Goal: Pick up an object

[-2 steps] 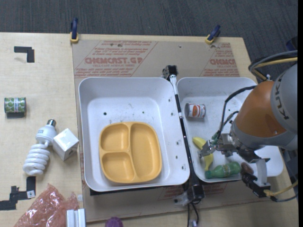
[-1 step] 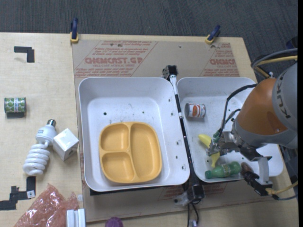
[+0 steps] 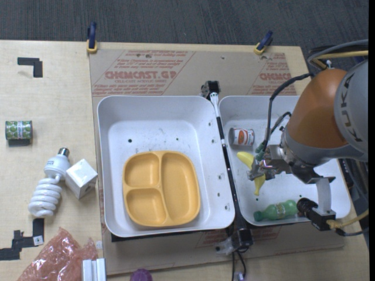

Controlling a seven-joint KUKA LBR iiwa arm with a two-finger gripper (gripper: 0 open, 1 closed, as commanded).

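In the right bin (image 3: 249, 107) lies a yellow banana (image 3: 245, 157), with a small red and white can (image 3: 241, 136) just behind it and a green bottle (image 3: 275, 210) on its side near the front wall. My gripper (image 3: 261, 168) reaches in from the right and sits low over the banana's middle. Yellow shows on both sides of the gripper's tip, and the middle of the banana is hidden beneath it. The grey and orange wrist covers the bin's right part.
The left bin (image 3: 117, 127) holds a yellow divided plate (image 3: 161, 187). On the bench to the left lie a spiral light bulb (image 3: 48, 183), a white cube (image 3: 81, 178), a small green can (image 3: 18, 130) and a red mesh bag (image 3: 55, 256).
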